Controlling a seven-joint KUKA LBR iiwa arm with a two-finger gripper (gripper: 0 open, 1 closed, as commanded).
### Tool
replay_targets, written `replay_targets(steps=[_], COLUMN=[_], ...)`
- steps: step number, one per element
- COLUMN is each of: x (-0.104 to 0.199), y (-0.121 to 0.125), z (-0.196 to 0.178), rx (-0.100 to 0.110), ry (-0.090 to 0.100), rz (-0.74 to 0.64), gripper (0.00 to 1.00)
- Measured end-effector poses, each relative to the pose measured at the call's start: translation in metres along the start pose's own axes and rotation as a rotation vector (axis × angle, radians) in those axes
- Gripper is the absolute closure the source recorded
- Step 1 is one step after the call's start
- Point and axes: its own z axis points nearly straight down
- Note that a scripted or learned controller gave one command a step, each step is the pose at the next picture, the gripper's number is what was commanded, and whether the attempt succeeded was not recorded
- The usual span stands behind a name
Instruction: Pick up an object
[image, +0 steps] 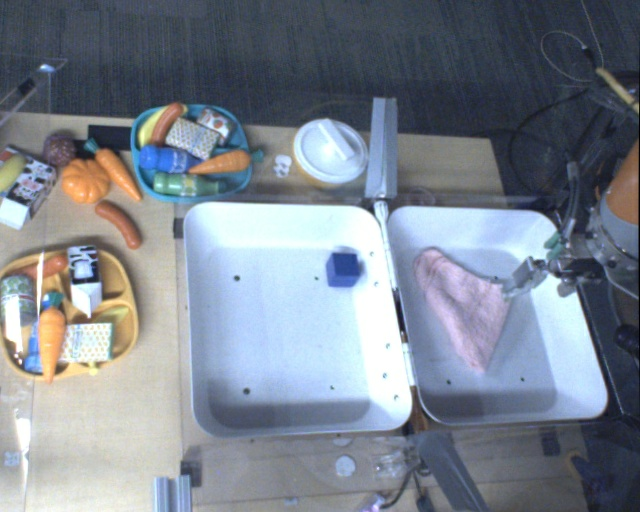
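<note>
The grey robot arm is cut off at the right edge, and its two-finger gripper (522, 277) is small and blurred, so whether its fingers are spread or closed cannot be told. The metallic tip meets the right corner of a soft, crumpled pink cloth (463, 308), a rough triangle lying in the right-hand shallow white plastic bin (560, 400). Left of the cloth, across the divider, a small blue cube (343, 268) sits in the left-hand white bin (290, 400). Further left, on the wooden table (150, 400), stands a yellow dish of toy food (67, 313); its items are hard to distinguish.
</note>
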Motion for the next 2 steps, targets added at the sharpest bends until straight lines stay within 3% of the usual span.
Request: replay_targets(steps=[1,2], x=[0.025,0.011], y=[-0.032,0.069], z=[0.154,0.164], rx=[-0.002,-0.011], ry=[0.0,-0.004], rz=[-0.085,-0.291], gripper=[0.0,0.0])
